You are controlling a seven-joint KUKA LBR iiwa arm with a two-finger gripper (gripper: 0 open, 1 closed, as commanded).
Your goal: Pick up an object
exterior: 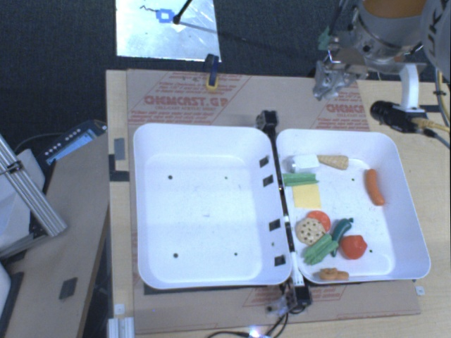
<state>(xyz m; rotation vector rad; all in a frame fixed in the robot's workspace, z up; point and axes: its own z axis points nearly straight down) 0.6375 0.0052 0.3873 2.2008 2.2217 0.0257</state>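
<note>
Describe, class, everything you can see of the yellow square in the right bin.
The yellow square is a thin, flat, pale yellow piece that looks like a toy cheese slice, probably plastic. It lies flat on the floor of the right bin, near the divider on that bin's left side. A flat green strip lies along its upper edge, touching or slightly overlapping it. Just below it sit a red round piece and a tan round cracker; whether they touch it is unclear. The gripper is far above, outside the bin.

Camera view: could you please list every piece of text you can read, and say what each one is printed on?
"CHEMCAST GP", red, on the brown sheet under the bins, left of the clamp.
Red print on the same sheet near the gripper: too blurred to read.
Red print at the sheet's front edge: partly hidden, unreadable.
</note>
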